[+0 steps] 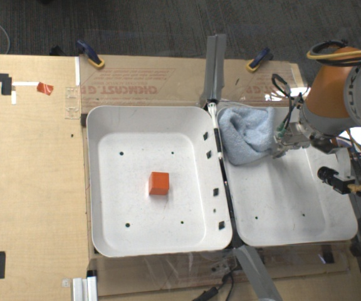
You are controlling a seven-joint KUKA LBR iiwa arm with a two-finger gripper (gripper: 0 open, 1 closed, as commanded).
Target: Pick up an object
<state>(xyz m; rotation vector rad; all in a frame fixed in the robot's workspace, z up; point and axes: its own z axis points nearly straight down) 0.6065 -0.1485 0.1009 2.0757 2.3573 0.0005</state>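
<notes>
The small orange-red cube (159,184) is sat mid left white bin (105,231), well off. Further back, the crumpled pale-blue cloth (246,135) is bunched just left of the gripper (282,144); jaws' state can't be told.

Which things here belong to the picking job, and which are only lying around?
Job:
- orange block in the left bin
- blue cloth in the right bin
- gripper at the cloth's edge

Lying about:
- clamps on the cardboard's far edge
- red tag on the board at left
</notes>
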